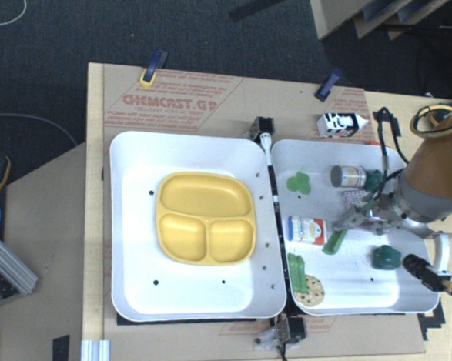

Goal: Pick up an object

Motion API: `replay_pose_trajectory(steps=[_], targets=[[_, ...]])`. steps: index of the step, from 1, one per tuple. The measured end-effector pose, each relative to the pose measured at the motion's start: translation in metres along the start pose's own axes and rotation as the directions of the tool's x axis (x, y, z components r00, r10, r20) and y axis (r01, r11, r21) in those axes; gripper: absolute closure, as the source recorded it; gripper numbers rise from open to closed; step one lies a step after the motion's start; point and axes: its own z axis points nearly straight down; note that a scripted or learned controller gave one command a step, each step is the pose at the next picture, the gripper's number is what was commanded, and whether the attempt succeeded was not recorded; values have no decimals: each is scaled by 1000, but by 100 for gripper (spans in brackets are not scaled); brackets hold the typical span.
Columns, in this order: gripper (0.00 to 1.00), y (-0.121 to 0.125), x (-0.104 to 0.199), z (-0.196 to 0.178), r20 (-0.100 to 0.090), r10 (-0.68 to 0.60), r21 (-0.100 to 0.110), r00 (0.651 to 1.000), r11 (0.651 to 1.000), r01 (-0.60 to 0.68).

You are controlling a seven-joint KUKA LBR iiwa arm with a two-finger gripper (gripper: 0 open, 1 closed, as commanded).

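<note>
Gripper [352, 216] mid right bin [403, 302], green stick [334, 240] just beside, edges clear

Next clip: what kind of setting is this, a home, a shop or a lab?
Most likely a robotics lab: a clamped board carries two white bins, small toy items lie in one, and cables trail off.

Single fixed camera, high above the plywood-topped desk [216, 98], looking down at a slant. Mid distance: both shallow white plastic bins [130, 231] fit in frame, dark carpet floor [106, 21] beyond the desk's far edge.
</note>
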Motion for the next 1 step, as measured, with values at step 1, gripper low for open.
replay_pose_trajectory(steps=[1], targets=[[100,1,-1,-14,3,0,-7,1000,1000,0]])
